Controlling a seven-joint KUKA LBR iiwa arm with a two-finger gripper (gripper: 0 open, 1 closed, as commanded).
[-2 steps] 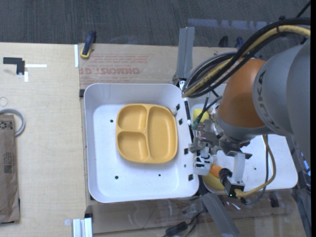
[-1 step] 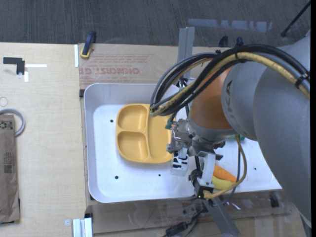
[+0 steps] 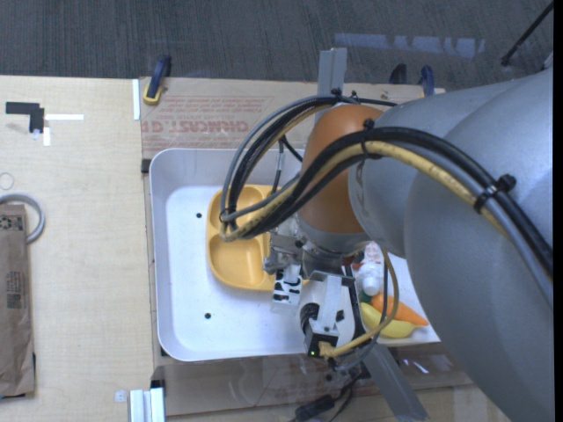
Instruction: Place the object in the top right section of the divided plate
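Observation:
A yellow divided plate (image 3: 236, 249) lies in the left white bin (image 3: 180, 236), partly covered by the arm and its black cables. My gripper (image 3: 286, 280) hangs low over the plate's right edge, and the wrist hides its tips. Just right of it, at the bin's edge, lie toy foods: an orange carrot (image 3: 405, 311), a yellow piece (image 3: 387, 326) and a white bottle-like item (image 3: 372, 271) with a red cap.
The big grey arm with its orange band (image 3: 339, 174) covers the right bin and much of the view's right side. A cardboard sheet (image 3: 220, 117) lies behind the bins. A brown paper bag (image 3: 13, 297) lies on the wooden bench at far left.

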